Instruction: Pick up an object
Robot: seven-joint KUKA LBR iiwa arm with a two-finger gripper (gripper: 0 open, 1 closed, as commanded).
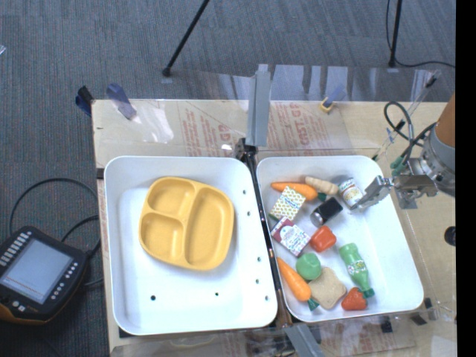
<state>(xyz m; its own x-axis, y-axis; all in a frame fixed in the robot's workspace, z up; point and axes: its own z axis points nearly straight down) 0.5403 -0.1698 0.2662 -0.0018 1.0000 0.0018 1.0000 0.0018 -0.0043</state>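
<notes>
We see our hand at the right bin's upper right edge; we cannot tell how far open it is or whether it holds anything. The small can lies just left of it, touching or nearly so, among the bin's toys.

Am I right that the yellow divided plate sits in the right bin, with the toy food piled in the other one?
Not quite. The camera view shows the yellow divided plate in the left bin; the toy food, such as the green bottle, lies in the right bin.
</notes>
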